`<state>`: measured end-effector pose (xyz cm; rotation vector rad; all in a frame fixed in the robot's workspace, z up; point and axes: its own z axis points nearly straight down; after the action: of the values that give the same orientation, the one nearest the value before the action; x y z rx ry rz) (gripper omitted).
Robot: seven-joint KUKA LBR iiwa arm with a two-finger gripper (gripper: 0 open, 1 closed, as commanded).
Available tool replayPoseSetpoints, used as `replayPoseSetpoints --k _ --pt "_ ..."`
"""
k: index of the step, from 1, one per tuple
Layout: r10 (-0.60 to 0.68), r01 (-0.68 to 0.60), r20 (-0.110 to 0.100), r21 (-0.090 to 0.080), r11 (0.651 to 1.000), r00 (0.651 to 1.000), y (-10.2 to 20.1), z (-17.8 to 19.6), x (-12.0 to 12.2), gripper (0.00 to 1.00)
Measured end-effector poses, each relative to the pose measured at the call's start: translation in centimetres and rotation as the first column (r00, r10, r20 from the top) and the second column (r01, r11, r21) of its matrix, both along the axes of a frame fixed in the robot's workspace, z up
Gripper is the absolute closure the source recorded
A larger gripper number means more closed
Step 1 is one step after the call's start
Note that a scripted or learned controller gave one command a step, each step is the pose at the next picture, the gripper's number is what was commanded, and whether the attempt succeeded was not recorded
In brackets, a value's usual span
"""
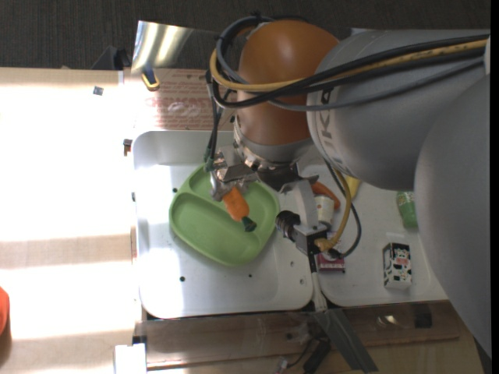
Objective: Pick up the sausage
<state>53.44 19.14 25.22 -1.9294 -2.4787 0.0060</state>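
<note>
My gripper (228, 179) hangs under the orange wrist band, over the far rim of a green divided plate (204, 236) in the left bin. Right below the gripper an orange toy carrot (236, 205) with a dark green end lies tilted over the plate; its top meets the gripper's tip. A reddish-brown, sausage-like piece (326, 195) shows at the inner edge of the right bin, partly hidden behind the arm's cables and apart from the gripper.
The left bin (234, 291) holds the plate. In the right bin lie a yellow item (349, 185), a small dark red box (331, 262), a cow-patterned carton (398, 265) and a green item (406, 209). The arm covers much of the right bin.
</note>
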Motion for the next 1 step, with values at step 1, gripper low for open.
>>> replayPoseSetpoints --k 1 --pt "0.049 -0.049 -0.003 -0.001 0.999 0.999 2.56 -0.67 -4.09 1.00"
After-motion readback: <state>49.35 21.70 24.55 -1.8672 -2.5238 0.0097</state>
